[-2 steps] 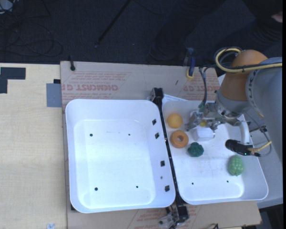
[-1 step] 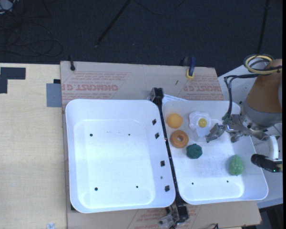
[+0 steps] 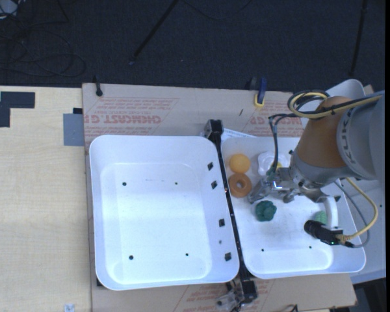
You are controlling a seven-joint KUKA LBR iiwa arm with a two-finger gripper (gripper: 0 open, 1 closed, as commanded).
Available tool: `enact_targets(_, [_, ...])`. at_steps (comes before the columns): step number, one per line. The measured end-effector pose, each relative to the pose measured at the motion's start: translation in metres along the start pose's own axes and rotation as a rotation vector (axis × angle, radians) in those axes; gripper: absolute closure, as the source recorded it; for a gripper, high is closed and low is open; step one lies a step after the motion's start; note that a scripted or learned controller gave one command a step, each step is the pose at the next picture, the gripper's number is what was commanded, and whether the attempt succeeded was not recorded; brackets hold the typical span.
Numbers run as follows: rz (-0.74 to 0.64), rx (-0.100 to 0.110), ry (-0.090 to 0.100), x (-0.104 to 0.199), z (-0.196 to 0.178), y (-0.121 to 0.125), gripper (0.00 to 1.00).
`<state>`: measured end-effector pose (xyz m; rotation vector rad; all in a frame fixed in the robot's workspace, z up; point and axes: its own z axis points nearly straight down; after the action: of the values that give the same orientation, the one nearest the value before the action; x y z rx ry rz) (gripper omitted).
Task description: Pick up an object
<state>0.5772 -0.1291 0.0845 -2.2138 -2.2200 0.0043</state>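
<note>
Lump (image 3: 266, 210): green, lying on the floor of the right bin (image 3: 292, 265); likeliest pick, judged by nearness.
Ring (image 3: 240, 185): orange, flat on the same floor, at 10 o'clock from the lump, close to the divider between the bins.
Ball (image 3: 239, 163): orange, at 12 o'clock from the ring, just beside it.
Pale thing (image 3: 266, 162): at 3 o'clock from the ball, too washed out to name.
Gripper (image 3: 261, 192): low in the right bin, at 12 o'clock from the lump and 3 o'clock from the ring, just beside both; contact with either not clear.
Grip: too small and blurred to tell whether spread or closed; no object seen held.
Arm (image 3: 325, 142): reaching in from 3 o'clock, orange band above the wrist, bent down over the bin.
Left bin (image 3: 156, 220): at 9 o'clock from the right bin, touching it along the divider.
Done: approach, by the look of it; gripper down among the objects.
Left: closing on one object, most likely lump or ring, then lifting clear of the floor; every object apparently resting on the bin, so no pick yet.
Risk: ring and lump near each other, so a chance of nudging one while going for the other.
</note>
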Motion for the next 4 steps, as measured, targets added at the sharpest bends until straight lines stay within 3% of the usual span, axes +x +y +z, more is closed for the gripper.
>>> enact_targets(1, [0.003,-0.004,-0.002,-0.002,-0.003,0.001,0.0])
enact_targets(2, [0.007,-0.002,-0.001,-0.003,-0.013,0.0,1.0])
enact_targets(3, [0.008,-0.002,-0.001,-0.004,-0.012,0.0,0.0])
enact_targets(4, [0.01,0.002,-0.001,-0.052,-0.038,-0.107,0.0])
